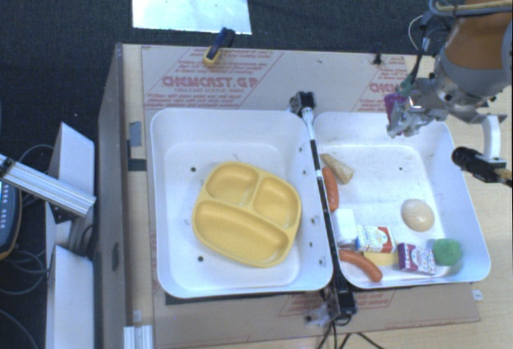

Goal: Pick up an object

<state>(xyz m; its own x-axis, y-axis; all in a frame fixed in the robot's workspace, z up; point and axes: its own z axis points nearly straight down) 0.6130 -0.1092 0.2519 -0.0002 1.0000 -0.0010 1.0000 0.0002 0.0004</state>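
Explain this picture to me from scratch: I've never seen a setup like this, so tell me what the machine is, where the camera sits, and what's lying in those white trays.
One camera looks down at a slant on a bench with two white bins. The grey and orange shape at upper right is a robot arm; its tool hangs over the right bin's far edge. I see nothing between its fingers, and whether they are open is unclear. The left bin holds a yellow divided plate. The right bin holds small toy foods: two orange sausages, a beige egg, a green ball, a few small cartons. Its job is to pick one up.
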